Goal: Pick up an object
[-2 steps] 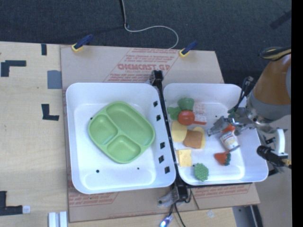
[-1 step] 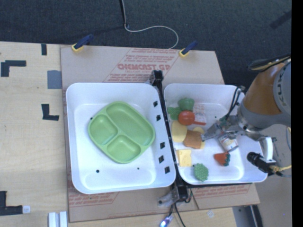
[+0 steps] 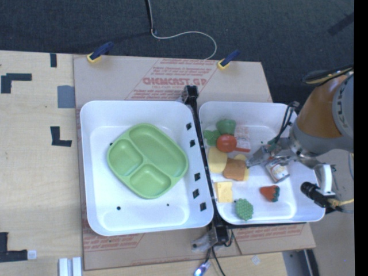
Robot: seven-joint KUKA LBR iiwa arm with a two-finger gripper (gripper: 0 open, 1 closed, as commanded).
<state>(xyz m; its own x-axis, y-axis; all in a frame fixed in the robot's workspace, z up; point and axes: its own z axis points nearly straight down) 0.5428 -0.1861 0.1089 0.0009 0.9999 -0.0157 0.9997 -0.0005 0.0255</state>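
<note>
Green divided plate [image 3: 148,160] in left bin [image 3: 92,119], cardboard sheet [image 3: 167,76] under bins, two clamps, white cable [image 3: 172,36] on bench.

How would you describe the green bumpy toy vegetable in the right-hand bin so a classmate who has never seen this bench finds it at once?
Start at the right white bin, beside the one holding the green divided plate. Go to its near edge, just below the yellow square piece. The broccoli-like piece there is the one knobbly green item, apart from the smoother greens at the far side.

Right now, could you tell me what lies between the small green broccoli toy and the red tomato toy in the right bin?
In the camera view, between broccoli and tomato lie yellow pieces and an orange-brown piece.
</note>
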